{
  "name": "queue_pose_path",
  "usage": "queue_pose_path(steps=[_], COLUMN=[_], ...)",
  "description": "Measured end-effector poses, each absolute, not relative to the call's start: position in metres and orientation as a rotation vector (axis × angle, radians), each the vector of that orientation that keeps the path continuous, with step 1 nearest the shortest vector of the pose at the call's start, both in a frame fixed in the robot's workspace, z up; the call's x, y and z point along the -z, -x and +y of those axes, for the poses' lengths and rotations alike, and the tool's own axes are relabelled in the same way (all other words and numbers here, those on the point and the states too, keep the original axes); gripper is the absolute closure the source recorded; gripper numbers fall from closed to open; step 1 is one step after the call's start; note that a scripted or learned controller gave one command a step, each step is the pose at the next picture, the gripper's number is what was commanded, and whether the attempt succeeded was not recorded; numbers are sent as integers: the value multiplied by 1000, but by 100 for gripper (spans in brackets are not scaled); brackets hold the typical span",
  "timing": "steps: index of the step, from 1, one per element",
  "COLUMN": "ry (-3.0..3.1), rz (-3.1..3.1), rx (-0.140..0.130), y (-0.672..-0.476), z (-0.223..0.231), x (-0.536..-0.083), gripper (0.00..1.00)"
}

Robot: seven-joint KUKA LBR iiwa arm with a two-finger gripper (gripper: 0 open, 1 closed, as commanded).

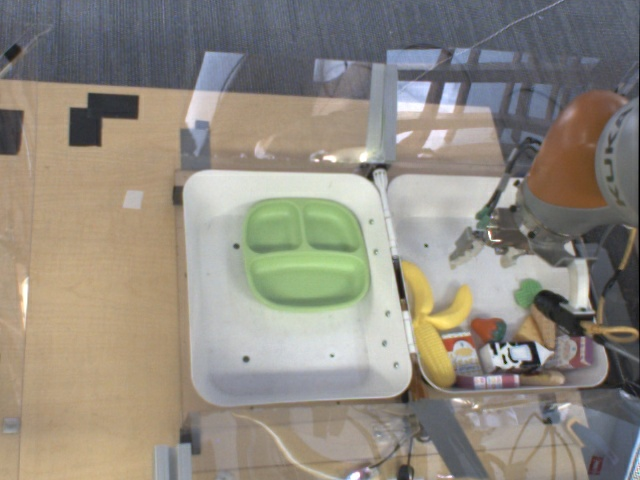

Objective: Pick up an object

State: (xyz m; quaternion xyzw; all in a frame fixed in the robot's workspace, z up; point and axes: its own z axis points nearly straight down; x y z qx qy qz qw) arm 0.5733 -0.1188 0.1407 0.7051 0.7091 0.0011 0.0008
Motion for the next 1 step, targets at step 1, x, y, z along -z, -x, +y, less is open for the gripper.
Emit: queue_pose_path(steps=[1], ry=[-2210], rz=[2224], rx=[-11], y=[-576], z=[-118], x=[-153], gripper=[100])
